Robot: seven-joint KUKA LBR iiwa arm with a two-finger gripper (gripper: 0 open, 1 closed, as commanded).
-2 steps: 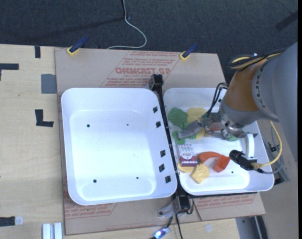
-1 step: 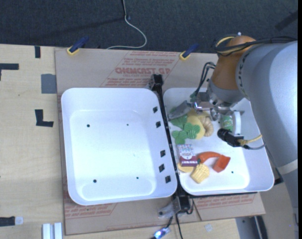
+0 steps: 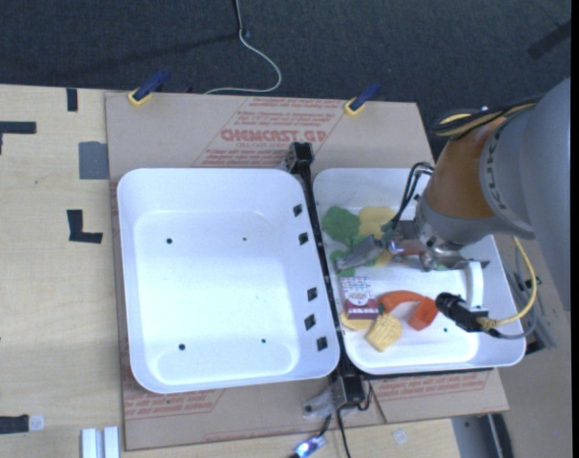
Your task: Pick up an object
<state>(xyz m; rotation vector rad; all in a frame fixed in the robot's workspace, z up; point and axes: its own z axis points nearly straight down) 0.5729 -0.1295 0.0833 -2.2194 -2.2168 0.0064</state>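
Observation:
The right bin [image 3: 442, 354] holds several small objects. A green piece [image 3: 341, 224] and a pale yellow piece [image 3: 375, 219] lie at its far left. A grey object [image 3: 358, 254] rests just below them. A white packet with a red label [image 3: 356, 295], an orange-red curved piece [image 3: 410, 306] and a yellow ridged block [image 3: 384, 331] lie toward the near side. My gripper [image 3: 392, 245] is low over the bin's left half, right beside the grey object and the yellow piece. Nothing shows plainly in its grasp.
The left bin [image 3: 222, 284] sits beside the right one, with a black divider [image 3: 313, 256] running between them. Both bins stand on a cardboard sheet [image 3: 260, 136] held by clips. The grey arm with its orange band [image 3: 461, 184] reaches in over the right bin's right side.

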